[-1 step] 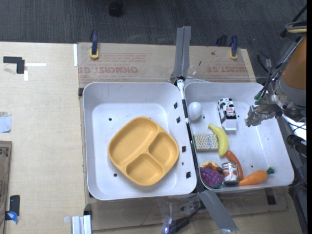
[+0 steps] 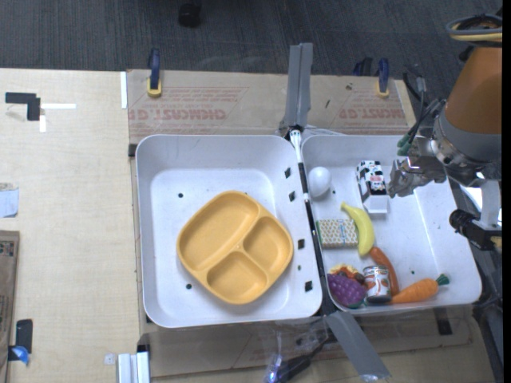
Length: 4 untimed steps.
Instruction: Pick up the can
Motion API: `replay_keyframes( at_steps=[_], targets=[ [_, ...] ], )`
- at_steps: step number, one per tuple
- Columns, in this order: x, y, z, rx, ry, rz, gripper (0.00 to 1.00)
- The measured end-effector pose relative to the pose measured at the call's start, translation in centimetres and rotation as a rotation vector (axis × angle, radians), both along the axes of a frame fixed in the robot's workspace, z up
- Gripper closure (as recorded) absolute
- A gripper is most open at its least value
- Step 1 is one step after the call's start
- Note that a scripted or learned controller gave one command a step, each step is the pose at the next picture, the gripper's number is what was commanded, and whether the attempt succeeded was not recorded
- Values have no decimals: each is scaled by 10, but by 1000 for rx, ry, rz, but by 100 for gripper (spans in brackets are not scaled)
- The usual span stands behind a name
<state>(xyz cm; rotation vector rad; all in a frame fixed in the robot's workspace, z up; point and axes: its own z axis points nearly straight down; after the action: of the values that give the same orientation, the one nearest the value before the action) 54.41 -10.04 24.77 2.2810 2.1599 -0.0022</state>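
The can [image 2: 377, 283] stands upright near the front edge of the right bin [image 2: 447, 238], wedged between the purple grapes [image 2: 346, 284] and the carrot [image 2: 417, 291], with a red sausage [image 2: 383, 260] just behind it. The pincer [image 2: 402, 175] hovers toward the bin's back right, so the can lies well forward and slightly left. Whether it is clenched or released I cannot tell.

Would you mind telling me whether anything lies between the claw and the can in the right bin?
Yes. The claw hangs over the right bin's far part, and the can stands near its front edge. The banana and a red-orange toy lie roughly between them; the carrot and grapes crowd the can's sides.
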Motion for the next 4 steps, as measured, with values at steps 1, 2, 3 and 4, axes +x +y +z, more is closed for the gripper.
replay_keyframes(
  at_steps=[1, 2, 3, 4],
  targets=[
    [8, 111, -58, 0, 4, 12, 0],
    [-36, 62, 9, 0, 1, 114, 0],
    [-39, 37, 120, -2, 0, 5, 0],
    [-60, 28, -24, 0, 3, -8, 0]
  ],
)
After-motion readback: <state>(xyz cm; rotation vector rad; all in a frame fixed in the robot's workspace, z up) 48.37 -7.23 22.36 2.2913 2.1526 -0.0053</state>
